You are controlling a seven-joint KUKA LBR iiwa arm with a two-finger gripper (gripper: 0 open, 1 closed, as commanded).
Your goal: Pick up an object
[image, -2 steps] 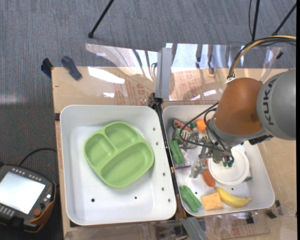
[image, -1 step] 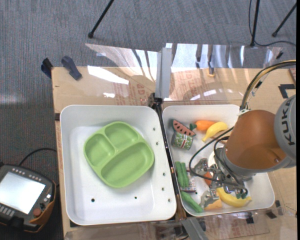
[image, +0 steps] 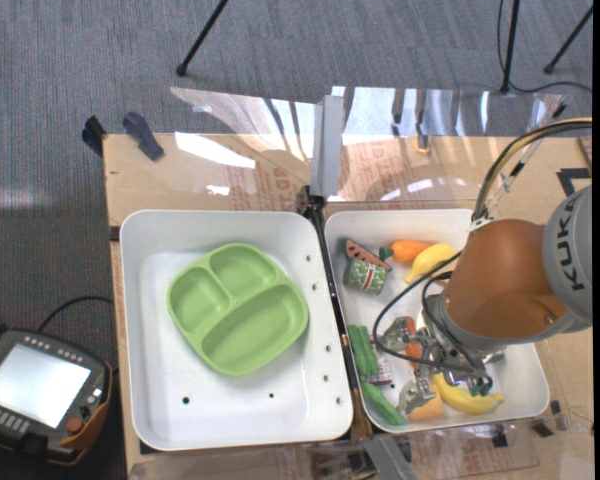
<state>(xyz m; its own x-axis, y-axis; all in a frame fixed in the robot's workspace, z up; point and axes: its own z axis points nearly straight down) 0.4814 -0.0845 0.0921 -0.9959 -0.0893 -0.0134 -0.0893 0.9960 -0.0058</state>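
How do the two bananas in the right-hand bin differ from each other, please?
The upper banana lies near the far side of the right bin, beside the carrot, clear of the arm. The lower banana lies near the bin's front edge, right under the pincer, partly covered by it. The upper one looks paler; the lower one is deeper yellow. Both are yellow, curved toy fruit in the same bin.

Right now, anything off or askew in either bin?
Nothing spilled or damaged. The green plate sits turned at an angle in the left bin, not square to its walls. The toy food is a loose jumble in the right bin, a bean pod lying against its left wall. The pincer is down among it.
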